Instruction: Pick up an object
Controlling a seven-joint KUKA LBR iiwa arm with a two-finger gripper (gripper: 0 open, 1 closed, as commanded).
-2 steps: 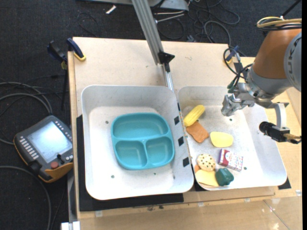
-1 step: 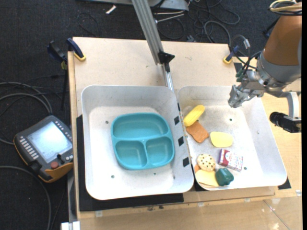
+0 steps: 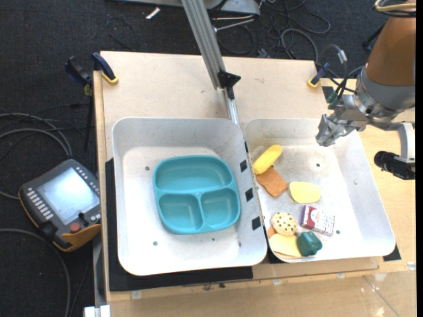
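My gripper (image 3: 326,136) hangs over the back right part of the right bin (image 3: 360,177), above bare bin floor and apart from every object. In that bin lie a yellow banana-shaped piece (image 3: 268,158), an orange wedge (image 3: 272,182), a pale yellow slab (image 3: 305,192), a small pink and white box (image 3: 318,220), a chocolate-chip cookie (image 3: 285,224), a dark green piece (image 3: 308,244) and a yellow slice (image 3: 284,246). Nothing shows between the gripper's tips.
The left bin (image 3: 132,177) holds a teal divided tray (image 3: 196,193). A metal pole (image 3: 208,38) slants down to the wall between the bins. Clamps sit at the bench's back corners (image 3: 104,68). A teach pendant (image 3: 63,203) lies on the floor at left.
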